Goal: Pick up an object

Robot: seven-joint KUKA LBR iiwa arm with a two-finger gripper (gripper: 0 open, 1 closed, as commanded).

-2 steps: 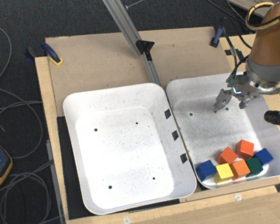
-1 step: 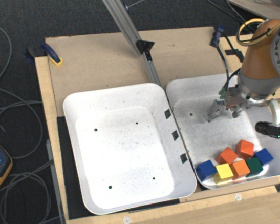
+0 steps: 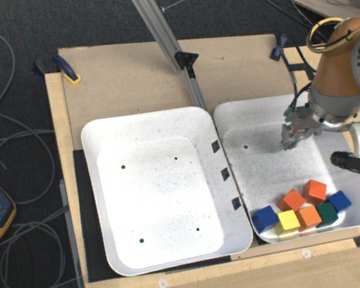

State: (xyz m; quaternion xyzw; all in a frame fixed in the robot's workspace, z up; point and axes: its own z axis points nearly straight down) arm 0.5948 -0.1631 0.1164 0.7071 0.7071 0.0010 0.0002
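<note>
Plywood bench (image 3: 125, 81) on dark carpet, cables trailing over the floor at left; a slanted aluminium strut (image 3: 163, 36) crosses the bench top down to the gap between the two white bins. Left bin (image 3: 100, 144): bare white floor with a few dark dots. Right bin (image 3: 262, 161): all the blocks sit clustered in its near corner. Count there: a blue cube (image 3: 264, 217) at the left end, a yellow cube (image 3: 288, 220) just beside it, an orange cube (image 3: 308, 216) next along, a green block (image 3: 326, 211) and a second blue cube (image 3: 339, 201) at the right end; behind these, two more orange-red cubes (image 3: 293, 198) and (image 3: 316, 189). Blocks touch or nearly touch one another. My gripper (image 3: 292, 139) hangs over the far middle of the right bin, well apart from the cluster, nothing seen between my fingers. From this angle I cannot tell whether my jaws stand apart or together. My orange band (image 3: 336, 71) sits above the bin's right rim.
</note>
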